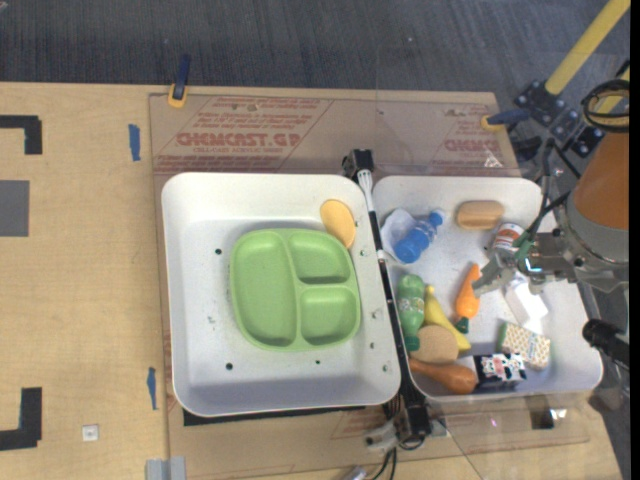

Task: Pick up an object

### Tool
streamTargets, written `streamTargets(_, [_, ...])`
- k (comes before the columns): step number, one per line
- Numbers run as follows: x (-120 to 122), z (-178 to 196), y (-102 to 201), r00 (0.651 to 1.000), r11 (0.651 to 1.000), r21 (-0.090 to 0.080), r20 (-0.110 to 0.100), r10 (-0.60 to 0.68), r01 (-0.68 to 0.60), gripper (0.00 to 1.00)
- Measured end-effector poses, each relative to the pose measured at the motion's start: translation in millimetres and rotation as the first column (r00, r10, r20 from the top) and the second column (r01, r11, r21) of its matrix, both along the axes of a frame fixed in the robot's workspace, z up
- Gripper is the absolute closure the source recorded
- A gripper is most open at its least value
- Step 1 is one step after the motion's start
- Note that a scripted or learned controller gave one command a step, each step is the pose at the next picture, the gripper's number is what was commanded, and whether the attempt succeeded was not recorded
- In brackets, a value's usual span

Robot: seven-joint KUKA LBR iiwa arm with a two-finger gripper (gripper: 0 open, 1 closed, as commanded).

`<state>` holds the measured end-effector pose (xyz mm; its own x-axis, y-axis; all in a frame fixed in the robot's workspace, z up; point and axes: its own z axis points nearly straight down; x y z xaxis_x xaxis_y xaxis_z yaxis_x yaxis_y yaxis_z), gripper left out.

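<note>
My gripper hangs over the right side of the right bin, open with nothing between its fingers. An orange carrot lies just to its left, and a small red and white can sits just above it. A tan bread roll rests at the bin's back. A blue bottle, a green toy, a banana, a round tan piece, a hot dog, a black box and a checkered block fill the rest.
The left bin holds a green divided plate and a yellow-orange lemon-like toy near its back right corner. A black divider strip runs between the bins. Blue clamps and a yellow pole stand at the back right.
</note>
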<state>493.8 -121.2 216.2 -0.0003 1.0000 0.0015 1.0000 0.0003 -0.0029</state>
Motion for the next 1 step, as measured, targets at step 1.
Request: streamTargets(1, [42.5,-85.8,20.2,0.951,0.951,0.0,-0.007,-0.309,0.309,0.0])
